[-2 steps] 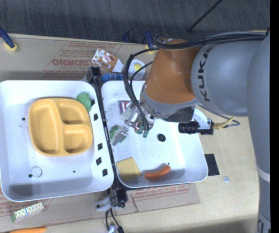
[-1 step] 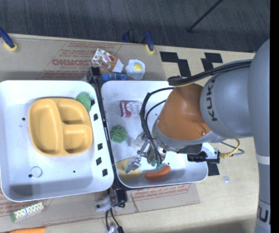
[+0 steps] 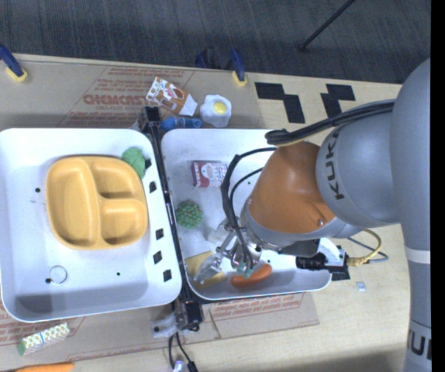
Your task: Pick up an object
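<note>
Approach step: jaws (image 3: 236, 260) low in right white bin (image 3: 177, 208), 6 o'clock edge, over orange plastic carrot (image 3: 251, 276). Jaw opening: cannot tell. Next: close, lift straight.

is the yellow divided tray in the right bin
No, the yellow tray lies in the left bin.

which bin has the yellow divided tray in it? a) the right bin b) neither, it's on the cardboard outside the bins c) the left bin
c: the yellow divided tray lies inside the left bin, while the arm's tool is down in the right bin near an orange carrot-like toy.
</note>
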